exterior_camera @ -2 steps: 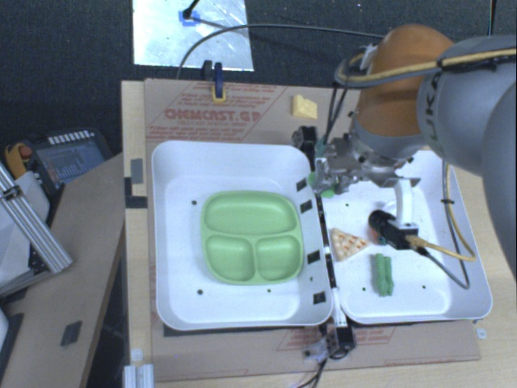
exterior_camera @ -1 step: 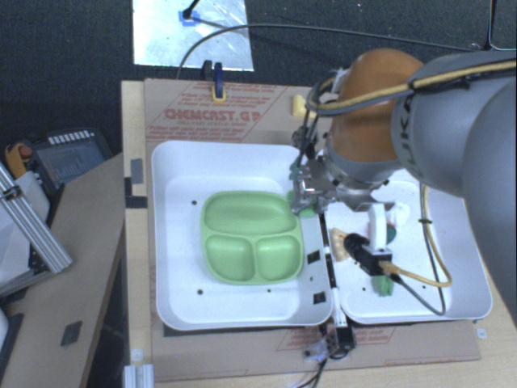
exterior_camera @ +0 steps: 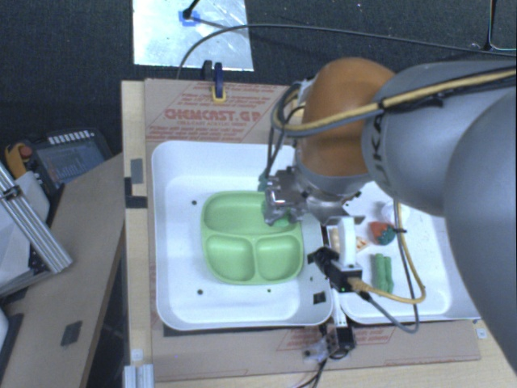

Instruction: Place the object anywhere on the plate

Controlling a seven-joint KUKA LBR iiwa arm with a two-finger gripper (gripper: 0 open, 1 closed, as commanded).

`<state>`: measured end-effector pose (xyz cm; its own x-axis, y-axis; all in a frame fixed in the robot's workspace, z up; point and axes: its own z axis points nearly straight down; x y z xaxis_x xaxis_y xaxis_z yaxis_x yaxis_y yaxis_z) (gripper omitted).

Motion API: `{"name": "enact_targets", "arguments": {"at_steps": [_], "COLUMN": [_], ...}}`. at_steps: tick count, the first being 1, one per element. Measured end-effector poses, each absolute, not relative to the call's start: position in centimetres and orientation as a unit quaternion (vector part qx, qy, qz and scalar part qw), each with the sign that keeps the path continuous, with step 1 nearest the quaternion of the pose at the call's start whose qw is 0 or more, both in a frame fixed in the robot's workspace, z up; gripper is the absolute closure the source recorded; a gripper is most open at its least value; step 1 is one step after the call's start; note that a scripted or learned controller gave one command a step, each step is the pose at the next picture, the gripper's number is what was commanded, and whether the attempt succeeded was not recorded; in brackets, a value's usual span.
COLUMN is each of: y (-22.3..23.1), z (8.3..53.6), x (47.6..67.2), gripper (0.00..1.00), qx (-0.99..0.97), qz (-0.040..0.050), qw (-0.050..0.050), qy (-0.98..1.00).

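Hovering over the green plate point(exterior_camera: 249, 245), the jaws' state is unclear; objects lie well right.

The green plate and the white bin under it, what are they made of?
The green plate looks like moulded plastic: one even pale green, soft sheen, rounded walls between its three compartments. The white bin under it also looks like plastic, smooth and slightly glossy with rounded corners and a shallow rim. Neither material is certain from the look alone.
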<state>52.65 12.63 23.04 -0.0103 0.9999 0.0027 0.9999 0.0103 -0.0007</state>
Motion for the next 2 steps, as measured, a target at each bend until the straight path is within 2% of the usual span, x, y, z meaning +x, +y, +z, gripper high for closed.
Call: {"name": "enact_targets", "arguments": {"at_steps": [1,2], "y": [17.57,17.30], "z": [21.70,21.74], "x": [50.15,50.26], "gripper": [1.00,0.00], "qx": [-0.704,-0.706], "qz": [-0.0001,-0.0003], "qw": [0.001,0.000], "qy": [-0.710,-0.708]}}
